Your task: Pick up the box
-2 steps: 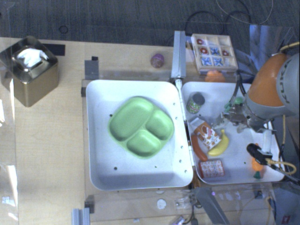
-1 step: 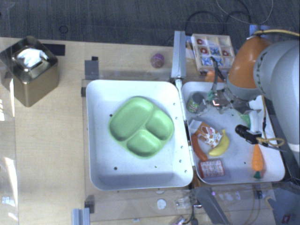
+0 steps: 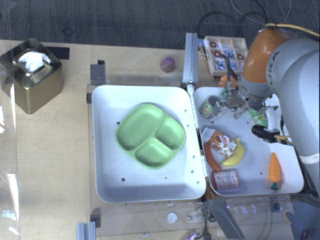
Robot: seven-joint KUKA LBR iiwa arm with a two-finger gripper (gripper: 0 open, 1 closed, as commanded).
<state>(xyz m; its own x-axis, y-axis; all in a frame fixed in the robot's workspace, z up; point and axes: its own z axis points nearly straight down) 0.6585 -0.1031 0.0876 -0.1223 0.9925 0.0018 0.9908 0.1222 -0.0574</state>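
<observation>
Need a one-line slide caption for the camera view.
Arm's hand hovers over right bin near a can; small box lies at front; green tray in left bin.

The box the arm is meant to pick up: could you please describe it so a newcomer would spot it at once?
Look in the right-hand white bin, at the corner nearest the camera. The box lies flat there, just below the banana. It is the one small reddish rectangle among rounded toy foods.

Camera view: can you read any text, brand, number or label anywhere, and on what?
Nothing is legible.
Patterned box behind the right bin: red and blue print, too blurred.
Small box at the bin's near edge: print too small.
Orange packet: blurred.
Green can: label unreadable.
</observation>
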